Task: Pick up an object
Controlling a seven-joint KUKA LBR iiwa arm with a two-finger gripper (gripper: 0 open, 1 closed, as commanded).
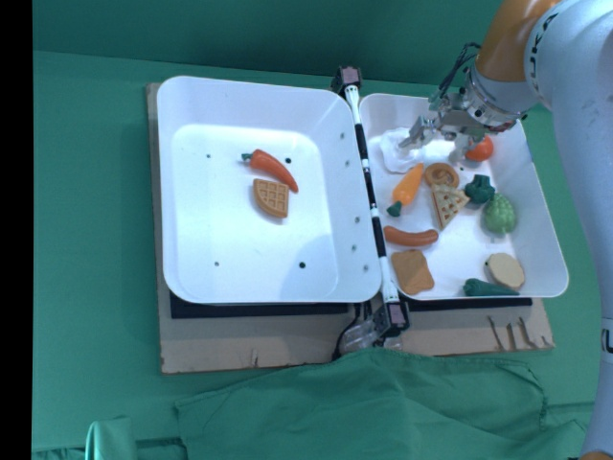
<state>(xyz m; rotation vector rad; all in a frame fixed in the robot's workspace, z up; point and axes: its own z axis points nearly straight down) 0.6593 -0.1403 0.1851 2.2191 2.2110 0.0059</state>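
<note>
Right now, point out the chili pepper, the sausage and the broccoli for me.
chili pepper (274, 168), camera view, middle of its red body, left bin.
sausage (410, 236), camera view, middle of its length, right bin.
broccoli (478, 190), camera view, its dark green head, right bin.

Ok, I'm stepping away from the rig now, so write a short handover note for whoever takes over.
Gripper: over the far end of the right bin, beside the tomato and fried egg; nothing seen between its fingers.
Right bin: carrot, sausage, toast, waffle wedge, broccoli and more.
Left bin: chilli, waffle.
Done: no pick visible. Left: grasp and lift one object.
</note>
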